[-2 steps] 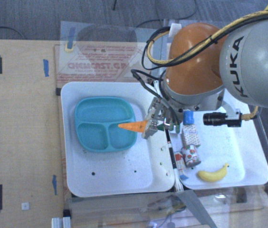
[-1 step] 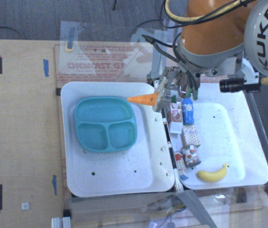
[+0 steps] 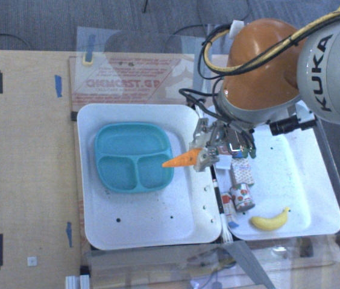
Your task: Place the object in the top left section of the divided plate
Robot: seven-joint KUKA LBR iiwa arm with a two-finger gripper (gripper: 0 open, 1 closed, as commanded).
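Note:
A teal divided plate (image 3: 132,156) lies in the left white bin (image 3: 97,221). It has one wide section at the top and two smaller ones below. An orange carrot (image 3: 181,159) hangs level over the plate's right rim, its tip pointing left toward the lower right section. My gripper (image 3: 203,157) is shut on the carrot's thick end, just right of the plate. The grey arm with its orange band reaches in from the upper right.
The right bin (image 3: 296,179) holds a yellow banana (image 3: 270,220) near its front, a small red and white can (image 3: 241,198) and a patterned packet (image 3: 241,173). A raised divider (image 3: 218,203) separates the two bins. A clear sheet lies behind the bins.

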